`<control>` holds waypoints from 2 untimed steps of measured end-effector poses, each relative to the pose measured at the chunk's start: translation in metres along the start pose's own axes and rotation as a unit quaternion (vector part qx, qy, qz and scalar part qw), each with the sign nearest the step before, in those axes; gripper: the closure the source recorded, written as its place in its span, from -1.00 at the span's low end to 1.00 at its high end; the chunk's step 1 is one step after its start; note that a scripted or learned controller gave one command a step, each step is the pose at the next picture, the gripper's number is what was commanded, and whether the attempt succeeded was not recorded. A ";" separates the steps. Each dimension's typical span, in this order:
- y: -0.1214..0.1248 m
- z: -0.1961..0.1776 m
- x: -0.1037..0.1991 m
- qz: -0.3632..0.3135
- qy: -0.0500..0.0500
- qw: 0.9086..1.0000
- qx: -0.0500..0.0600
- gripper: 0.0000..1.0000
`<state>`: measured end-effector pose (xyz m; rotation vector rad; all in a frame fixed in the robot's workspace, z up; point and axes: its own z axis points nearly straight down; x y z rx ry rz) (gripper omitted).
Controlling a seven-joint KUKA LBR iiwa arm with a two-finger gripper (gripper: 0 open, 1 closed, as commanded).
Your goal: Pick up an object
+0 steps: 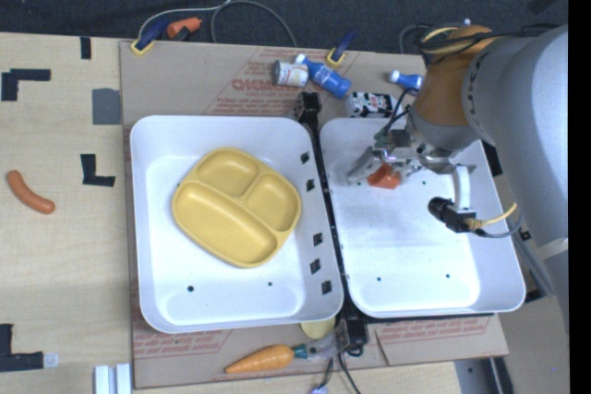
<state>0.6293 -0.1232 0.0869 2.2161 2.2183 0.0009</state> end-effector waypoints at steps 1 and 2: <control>0.001 -0.010 -0.001 0.000 0.000 1.000 0.000 1.00; -0.049 -0.103 0.057 -0.003 0.003 1.000 0.000 1.00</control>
